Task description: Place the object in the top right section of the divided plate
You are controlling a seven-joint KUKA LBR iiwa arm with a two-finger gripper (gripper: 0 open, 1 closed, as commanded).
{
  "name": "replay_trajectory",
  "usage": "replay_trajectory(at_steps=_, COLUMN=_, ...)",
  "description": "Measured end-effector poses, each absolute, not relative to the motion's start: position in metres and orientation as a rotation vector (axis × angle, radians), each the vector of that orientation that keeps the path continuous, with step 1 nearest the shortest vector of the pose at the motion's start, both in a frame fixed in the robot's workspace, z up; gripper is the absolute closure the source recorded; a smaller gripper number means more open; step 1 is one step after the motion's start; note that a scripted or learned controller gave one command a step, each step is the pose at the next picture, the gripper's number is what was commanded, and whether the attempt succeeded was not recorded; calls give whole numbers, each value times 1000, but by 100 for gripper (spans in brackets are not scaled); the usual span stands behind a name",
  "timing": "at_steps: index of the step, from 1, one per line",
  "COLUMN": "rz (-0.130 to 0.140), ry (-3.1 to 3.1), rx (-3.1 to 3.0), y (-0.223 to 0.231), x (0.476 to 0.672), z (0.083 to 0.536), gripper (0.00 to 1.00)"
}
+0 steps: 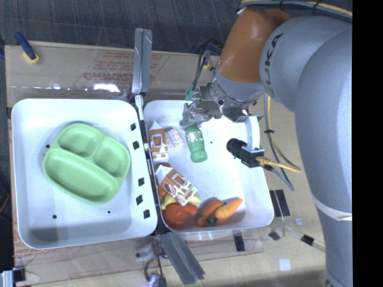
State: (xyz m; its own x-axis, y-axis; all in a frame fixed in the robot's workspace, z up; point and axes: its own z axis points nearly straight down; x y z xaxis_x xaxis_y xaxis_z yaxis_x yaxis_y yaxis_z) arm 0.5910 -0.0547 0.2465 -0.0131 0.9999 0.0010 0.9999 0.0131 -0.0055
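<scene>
Pincer (192,117) is hovering at the cap end of the green bottle (195,144), grip state unclear, divided plate (87,161) lying far left.

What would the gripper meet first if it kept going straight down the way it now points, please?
Most likely the green bottle, which lies just under the gripper in the right bin; depth is hard to judge from this slanted view.
</scene>
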Motion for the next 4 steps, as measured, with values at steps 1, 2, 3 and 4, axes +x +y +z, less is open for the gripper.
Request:
replay_trajectory(at_steps=1, rz=6, ry=-2218, rx=-2220, y=27, x=587, z=217, gripper=100)
replay_trajectory(at_steps=2, rz=4, ry=-2210, rx=-2228, y=8, x=536, z=269, gripper=100)
replay_trajectory(at_steps=3, rz=9, ry=-2160, rx=-2277, y=105, x=567, z=185, gripper=100)
replay_trajectory(at_steps=4, rz=8, ry=-2160, rx=-2278, y=105, x=568, z=185, gripper=0)
